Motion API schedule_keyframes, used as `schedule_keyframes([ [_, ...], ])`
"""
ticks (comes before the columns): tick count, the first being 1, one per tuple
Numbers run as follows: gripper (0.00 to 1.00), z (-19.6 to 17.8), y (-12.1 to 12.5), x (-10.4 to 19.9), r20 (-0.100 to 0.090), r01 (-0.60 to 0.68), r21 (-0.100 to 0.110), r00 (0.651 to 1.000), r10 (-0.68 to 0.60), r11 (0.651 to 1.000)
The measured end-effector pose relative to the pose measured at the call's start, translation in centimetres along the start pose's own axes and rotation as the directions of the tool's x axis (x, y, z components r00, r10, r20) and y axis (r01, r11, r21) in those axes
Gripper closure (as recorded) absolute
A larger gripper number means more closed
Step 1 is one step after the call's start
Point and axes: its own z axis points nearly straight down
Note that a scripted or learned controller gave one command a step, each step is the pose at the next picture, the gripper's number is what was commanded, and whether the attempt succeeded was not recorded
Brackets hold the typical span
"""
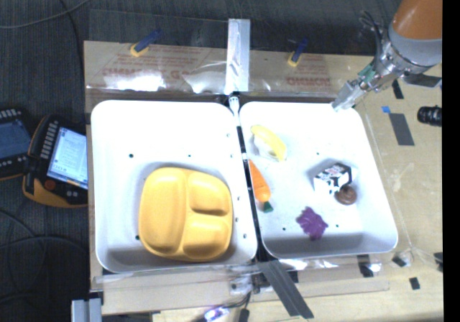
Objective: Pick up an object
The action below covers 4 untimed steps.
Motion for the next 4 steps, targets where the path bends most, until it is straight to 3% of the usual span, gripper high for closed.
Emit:
schedule_keyframes([
  [1, 1.00, 3.0, -5.6, 6.5, -0.004, 0.126, 0.000, 0.992, -0.126, 0.992],
  [2, 1.00, 6.0, -3.2, 13.9, -0.005, -0.130, 0.002, 0.991, 0.130, 0.991],
  [3, 1.00, -4.6, -1.9, 16.5, -0.001, 0.102, 0.000, 0.995, -0.102, 0.995],
  [4, 1.00, 5.4, -3.9, 19.1, -0.004, 0.223, 0.000, 0.975, -0.223, 0.975],
])
